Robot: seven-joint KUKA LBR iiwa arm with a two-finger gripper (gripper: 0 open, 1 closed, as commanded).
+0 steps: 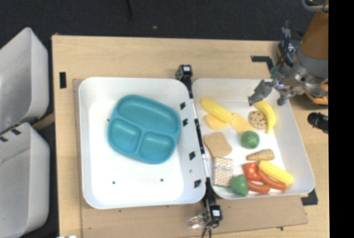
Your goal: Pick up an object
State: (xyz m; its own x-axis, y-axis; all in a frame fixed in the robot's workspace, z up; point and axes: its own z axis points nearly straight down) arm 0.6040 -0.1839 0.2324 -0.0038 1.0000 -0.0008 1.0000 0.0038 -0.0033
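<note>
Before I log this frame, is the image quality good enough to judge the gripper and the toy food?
Camera view: even, soft lighting, no hard glare on the right bin; the toy banana and cookie read clearly, though slightly soft. The gripper is small and blurred against the dark background, its fingers indistinct.

Around the blue divided plate [145, 128] the left bin [88, 176] floor lies open, while toy food [243, 143] crowds the bin to its right.

two white bins [88, 120], one blue tray [145, 128], two bananas [269, 115]
</note>
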